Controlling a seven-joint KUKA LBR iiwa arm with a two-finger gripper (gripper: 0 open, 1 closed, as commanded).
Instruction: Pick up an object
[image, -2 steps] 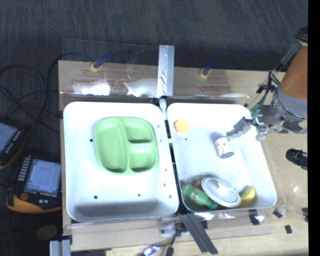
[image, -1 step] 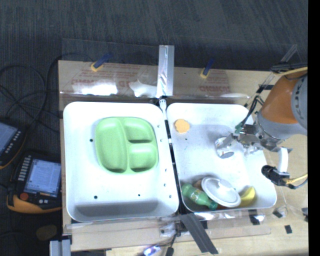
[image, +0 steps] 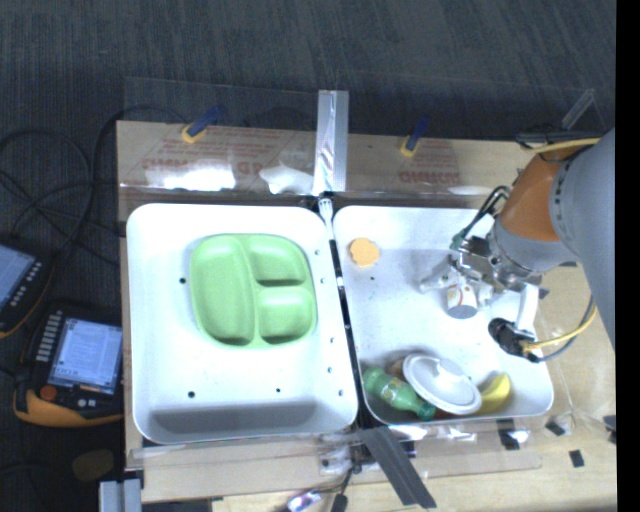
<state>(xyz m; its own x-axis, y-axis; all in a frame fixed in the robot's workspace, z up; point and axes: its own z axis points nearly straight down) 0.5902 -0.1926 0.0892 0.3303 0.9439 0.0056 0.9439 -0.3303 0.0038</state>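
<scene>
Two white bins sit side by side in the middle of the frame. The left bin (image: 150, 300) holds one green tray (image: 252, 288), divided into three compartments, lying flat in the bin's upper middle. The right bin (image: 420, 232) holds the loose things: one orange disc (image: 364, 252) at its upper left, close to the wall between the bins, and a cluster along its lower edge, where one white bowl (image: 441, 384) rests partly over one green bottle (image: 394, 392) on its left, with one yellow banana (image: 495, 390) just beside it on the right. The arm (image: 560, 215) enters from the right of the frame, its orange band above the wrist, and the gripper (image: 462, 292) hangs over the middle right of the right bin, well apart from the disc and above the cluster in the frame. Whether it is released, clenched or grasping anything cannot be told; a small grey round shape beneath it may be shadow or a thing. A black and yellow cable (image: 530, 345) loops from the wrist toward the bin's right wall. Nothing lies between the gripper and the cluster. At the left of the frame, off the bench, lies one handheld screen unit (image: 75, 355) with black cables (image: 50, 200) trailing above it.
</scene>
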